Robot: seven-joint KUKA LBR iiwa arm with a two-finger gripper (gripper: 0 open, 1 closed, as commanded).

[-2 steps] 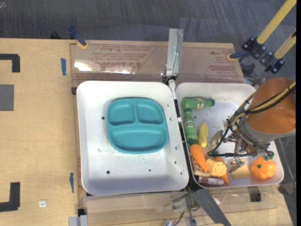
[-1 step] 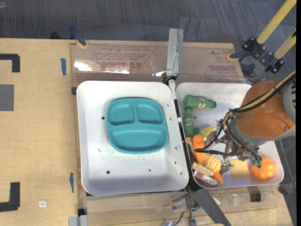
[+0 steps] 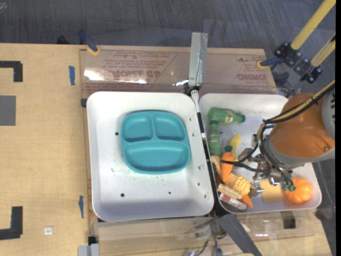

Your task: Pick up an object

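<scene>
My gripper (image 3: 265,181) hangs low over the front of the right bin (image 3: 250,100), beneath the orange band (image 3: 301,132) of the arm. Toy food lies packed around it. A yellow corn cob (image 3: 238,184) and an orange carrot (image 3: 227,164) sit just to its left. A tan block (image 3: 272,195) lies right under it, and an orange fruit (image 3: 298,191) rests to its right. Two green bottles (image 3: 214,132) lie along the bin's left wall, with a small yellow piece (image 3: 235,141) beside them. The wrist hides whatever is directly below the gripper.
The left bin (image 3: 101,159) holds a teal divided plate (image 3: 155,141) at its middle. A ridge (image 3: 201,143) separates the two bins. A pink and white packet (image 3: 230,199) lies at the right bin's front left corner. Cables (image 3: 250,159) trail from the wrist.
</scene>
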